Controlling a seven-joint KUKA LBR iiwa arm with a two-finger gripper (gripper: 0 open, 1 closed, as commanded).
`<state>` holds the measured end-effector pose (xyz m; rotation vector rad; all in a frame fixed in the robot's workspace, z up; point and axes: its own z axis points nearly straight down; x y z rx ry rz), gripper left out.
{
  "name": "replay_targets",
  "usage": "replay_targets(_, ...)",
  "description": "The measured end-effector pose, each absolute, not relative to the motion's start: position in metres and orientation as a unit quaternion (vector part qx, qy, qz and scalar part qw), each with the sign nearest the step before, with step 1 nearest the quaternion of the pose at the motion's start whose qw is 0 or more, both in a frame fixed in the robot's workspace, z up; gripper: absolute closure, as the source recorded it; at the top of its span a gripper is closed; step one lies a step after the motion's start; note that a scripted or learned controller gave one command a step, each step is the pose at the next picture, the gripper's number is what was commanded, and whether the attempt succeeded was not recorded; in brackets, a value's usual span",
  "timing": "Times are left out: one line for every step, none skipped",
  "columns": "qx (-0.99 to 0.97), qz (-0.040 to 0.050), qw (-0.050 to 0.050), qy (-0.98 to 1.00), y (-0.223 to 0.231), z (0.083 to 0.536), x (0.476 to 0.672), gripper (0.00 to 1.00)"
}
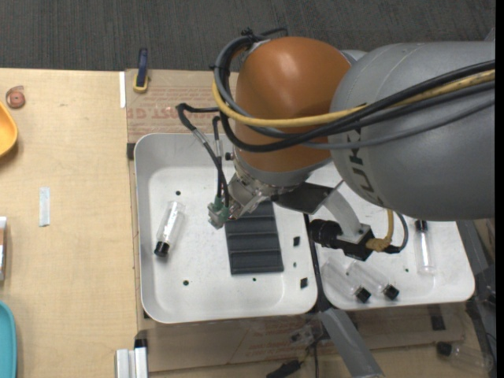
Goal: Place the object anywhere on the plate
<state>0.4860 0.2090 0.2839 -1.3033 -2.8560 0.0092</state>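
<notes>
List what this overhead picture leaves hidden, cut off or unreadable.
- Gripper: the arm's orange band covers its top, and seen from above its fingers' state cannot be read.
- Right bin: the grey arm hides its far half.
- Clear tubes in the right bin: too faint against white to count surely.
- Orange object and blue object on the bench: cut by the left edge.

Orange dish edge (pixel 5 132) at far left of wooden bench (pixel 71 211), small white strip (pixel 44 207) lying near it. Blue clamp (pixel 142 61) stands at the cardboard's (pixel 169 101) top edge. Teal object (pixel 6 345) at bottom-left corner.
</notes>
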Motion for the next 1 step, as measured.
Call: replay_targets(-0.394,0.0015,0.000,-0.919,0.2110,0.2961,0.4953,1.00)
